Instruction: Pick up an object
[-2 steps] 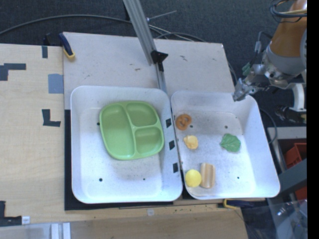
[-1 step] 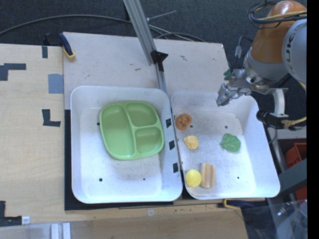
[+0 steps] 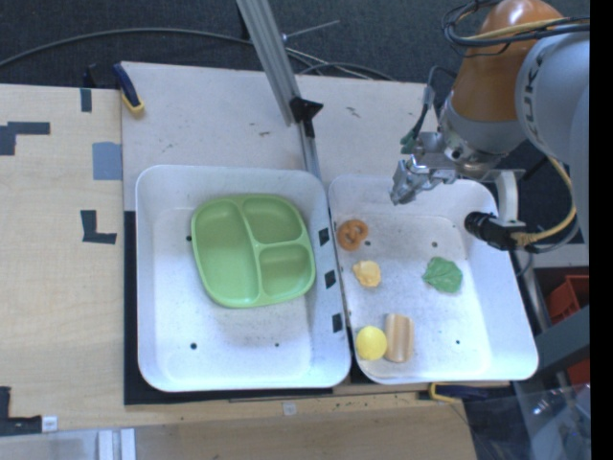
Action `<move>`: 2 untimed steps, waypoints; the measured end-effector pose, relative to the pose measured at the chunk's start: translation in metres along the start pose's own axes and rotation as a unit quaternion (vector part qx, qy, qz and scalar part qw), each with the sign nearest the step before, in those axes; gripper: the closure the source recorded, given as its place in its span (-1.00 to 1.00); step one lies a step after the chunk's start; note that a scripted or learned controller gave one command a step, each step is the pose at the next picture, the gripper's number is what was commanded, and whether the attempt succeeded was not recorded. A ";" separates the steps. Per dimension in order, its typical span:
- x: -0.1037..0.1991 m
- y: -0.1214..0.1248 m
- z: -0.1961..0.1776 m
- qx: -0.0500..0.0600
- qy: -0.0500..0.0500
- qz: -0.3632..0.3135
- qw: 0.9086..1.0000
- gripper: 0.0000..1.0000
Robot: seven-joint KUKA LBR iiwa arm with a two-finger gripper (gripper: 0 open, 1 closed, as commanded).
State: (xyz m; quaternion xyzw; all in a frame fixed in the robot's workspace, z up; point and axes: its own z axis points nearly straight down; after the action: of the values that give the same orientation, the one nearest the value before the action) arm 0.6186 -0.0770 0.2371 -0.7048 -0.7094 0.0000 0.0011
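Claw (image 3: 406,188) above right bin's (image 3: 498,353) far edge (green plate (image 3: 254,250) left)

A divided plate (image 3: 254,250) is lying in the left bin (image 3: 153,286). To its right, the right bin (image 3: 498,324) is holding five small items, with the gripper (image 3: 410,188) hovering over that bin's far edge.

The arm (image 3: 536,75) runs off the frame at three o'clock. The gripper (image 3: 410,188) is too small and blurred to read its fingers. The right bin's (image 3: 498,353) four o'clock corner is hidden behind dark hardware
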 end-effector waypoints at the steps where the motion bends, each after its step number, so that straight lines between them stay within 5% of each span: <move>1: 0.053 -0.009 0.001 0.001 0.000 0.000 1.000 1.00; 2: 0.103 -0.025 -0.002 0.001 0.000 0.000 1.000 1.00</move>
State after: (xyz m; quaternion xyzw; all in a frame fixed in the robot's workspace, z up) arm 0.5926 0.0259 0.2388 -0.7046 -0.7096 0.0006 0.0015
